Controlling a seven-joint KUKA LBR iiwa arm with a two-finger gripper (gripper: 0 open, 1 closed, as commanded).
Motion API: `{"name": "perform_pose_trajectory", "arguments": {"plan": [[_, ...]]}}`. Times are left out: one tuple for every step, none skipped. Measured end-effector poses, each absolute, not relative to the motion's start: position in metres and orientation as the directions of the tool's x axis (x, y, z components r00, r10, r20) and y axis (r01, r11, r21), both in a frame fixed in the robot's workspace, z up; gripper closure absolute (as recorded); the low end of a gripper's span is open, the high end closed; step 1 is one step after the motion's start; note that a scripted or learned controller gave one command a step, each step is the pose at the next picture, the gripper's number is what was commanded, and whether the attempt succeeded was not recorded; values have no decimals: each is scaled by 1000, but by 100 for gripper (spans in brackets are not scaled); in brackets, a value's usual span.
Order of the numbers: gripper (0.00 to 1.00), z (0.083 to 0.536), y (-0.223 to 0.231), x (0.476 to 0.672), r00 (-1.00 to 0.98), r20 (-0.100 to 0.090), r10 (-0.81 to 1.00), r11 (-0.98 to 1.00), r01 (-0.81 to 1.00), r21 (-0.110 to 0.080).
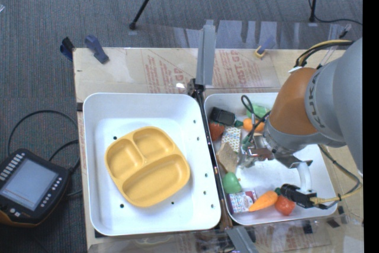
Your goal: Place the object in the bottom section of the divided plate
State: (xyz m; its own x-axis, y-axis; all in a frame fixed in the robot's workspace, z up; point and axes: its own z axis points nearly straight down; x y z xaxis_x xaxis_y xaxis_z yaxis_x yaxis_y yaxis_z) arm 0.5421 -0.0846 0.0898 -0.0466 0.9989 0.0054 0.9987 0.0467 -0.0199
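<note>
A yellow divided plate (pixel 147 166) lies in the left white bin (pixel 100 109). Its large bottom section (pixel 155 181) holds nothing, and neither do the two smaller upper sections. My gripper (pixel 251 151) is down in the right bin (pixel 323 172), low over the clutter near the bin's middle left. It hangs just right of a beige card-like piece (pixel 227 158) and a patterned packet (pixel 232 138). The wrist hides what lies directly beneath it.
The right bin also holds a green pepper (pixel 231 182), a carrot (pixel 263 201), a red tomato (pixel 285 205), a printed packet (pixel 239 201), a black block (pixel 222 116) and an orange piece (pixel 251 124). A teach pendant (pixel 26 186) lies on the floor at the left.
</note>
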Motion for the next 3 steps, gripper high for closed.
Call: {"name": "perform_pose_trajectory", "arguments": {"plan": [[100,189,-68,557,-143,0,990,143,990,1],[100,183,16,608,-293,3,956,293,956,-9],[0,183,16,608,-294,2,956,294,956,-9]]}}
